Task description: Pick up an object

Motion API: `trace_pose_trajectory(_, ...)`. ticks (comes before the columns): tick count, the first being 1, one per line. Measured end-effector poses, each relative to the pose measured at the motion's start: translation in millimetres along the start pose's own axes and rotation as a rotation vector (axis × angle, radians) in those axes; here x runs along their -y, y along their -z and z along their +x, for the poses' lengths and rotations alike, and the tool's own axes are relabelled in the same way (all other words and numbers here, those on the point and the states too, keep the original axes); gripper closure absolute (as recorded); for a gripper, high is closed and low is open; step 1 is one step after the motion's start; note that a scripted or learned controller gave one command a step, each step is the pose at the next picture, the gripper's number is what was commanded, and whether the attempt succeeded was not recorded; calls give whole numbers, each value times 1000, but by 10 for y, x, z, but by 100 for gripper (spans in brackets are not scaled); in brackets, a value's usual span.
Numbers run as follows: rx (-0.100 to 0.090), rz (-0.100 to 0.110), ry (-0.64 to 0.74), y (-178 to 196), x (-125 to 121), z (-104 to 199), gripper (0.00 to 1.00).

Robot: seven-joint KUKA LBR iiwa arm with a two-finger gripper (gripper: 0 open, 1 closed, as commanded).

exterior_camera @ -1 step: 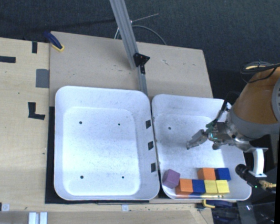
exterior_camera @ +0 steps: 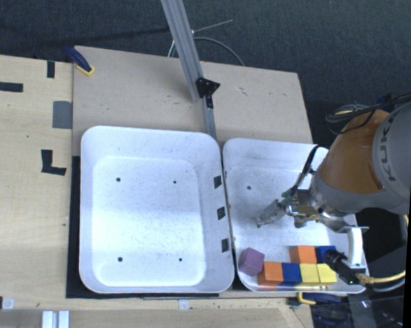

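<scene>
Several small blocks lie along the near edge of the right bin [exterior_camera: 261, 164]: a purple block [exterior_camera: 252, 260], an orange block [exterior_camera: 273, 272], a blue block [exterior_camera: 291, 273] and a yellow block [exterior_camera: 311, 274], with another orange block [exterior_camera: 302, 255] just behind them. My gripper [exterior_camera: 265, 218] hangs low over the middle of the right bin, pointing left, a short way behind the purple block and apart from it. Nothing shows in its grasp.
The left bin [exterior_camera: 94, 145] stands beside the right one, their rims meeting at mid-bench. A slanted metal pole [exterior_camera: 186, 43] runs from the top of the view down to the bins' shared back corner. My grey and orange arm [exterior_camera: 359, 170] covers the right bin's right side.
</scene>
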State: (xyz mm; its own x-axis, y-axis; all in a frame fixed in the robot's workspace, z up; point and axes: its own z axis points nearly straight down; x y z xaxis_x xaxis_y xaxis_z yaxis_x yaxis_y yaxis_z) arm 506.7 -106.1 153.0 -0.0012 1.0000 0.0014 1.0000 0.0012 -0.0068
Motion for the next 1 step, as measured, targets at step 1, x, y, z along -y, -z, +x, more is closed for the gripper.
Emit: trace_pose_trajectory(1, 1, -3, -1, -636, -15, 25, 0)
